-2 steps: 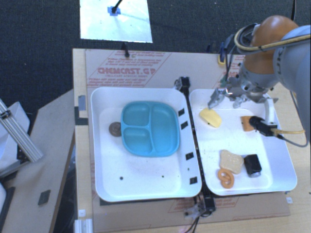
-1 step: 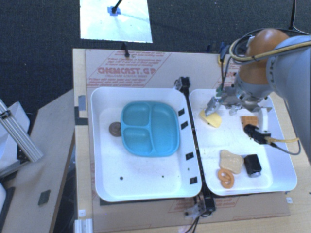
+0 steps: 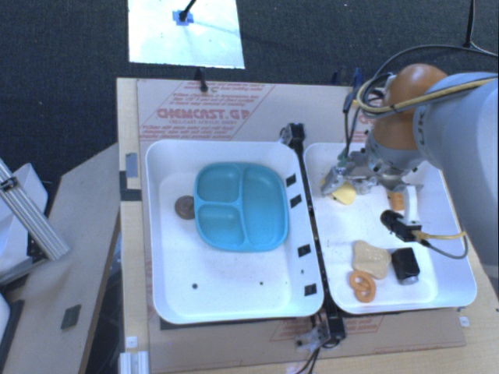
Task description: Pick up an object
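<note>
Bare left bin floor beyond blue tray and brown disc.

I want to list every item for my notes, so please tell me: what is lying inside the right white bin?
The right bin holds a yellow piece at the gripper, a beige piece, a pretzel-shaped item, a black block and an orange item. The arm covers the far corner.

blue divided plate beside a brown disc
</note>
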### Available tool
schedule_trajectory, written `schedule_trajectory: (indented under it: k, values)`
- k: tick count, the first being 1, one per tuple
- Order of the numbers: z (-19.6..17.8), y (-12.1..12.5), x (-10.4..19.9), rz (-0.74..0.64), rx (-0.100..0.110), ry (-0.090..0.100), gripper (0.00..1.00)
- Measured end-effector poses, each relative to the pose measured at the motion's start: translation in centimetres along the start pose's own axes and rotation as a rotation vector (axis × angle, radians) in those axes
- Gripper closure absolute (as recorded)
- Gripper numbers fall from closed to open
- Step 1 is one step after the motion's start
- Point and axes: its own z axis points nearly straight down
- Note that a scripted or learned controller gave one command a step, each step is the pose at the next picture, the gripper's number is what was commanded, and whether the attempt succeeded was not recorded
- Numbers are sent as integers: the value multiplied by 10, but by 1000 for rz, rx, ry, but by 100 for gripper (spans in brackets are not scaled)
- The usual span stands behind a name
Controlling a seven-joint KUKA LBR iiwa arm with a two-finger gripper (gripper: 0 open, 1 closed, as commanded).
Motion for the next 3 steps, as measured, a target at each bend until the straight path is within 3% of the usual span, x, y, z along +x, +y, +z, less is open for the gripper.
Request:
schedule_trajectory:
  k: [1, 3]
  values:
    - [-14, 2, 0, 0, -7, -1, 100]
    - [-103, 5, -2, -3, -8, -1, 100]
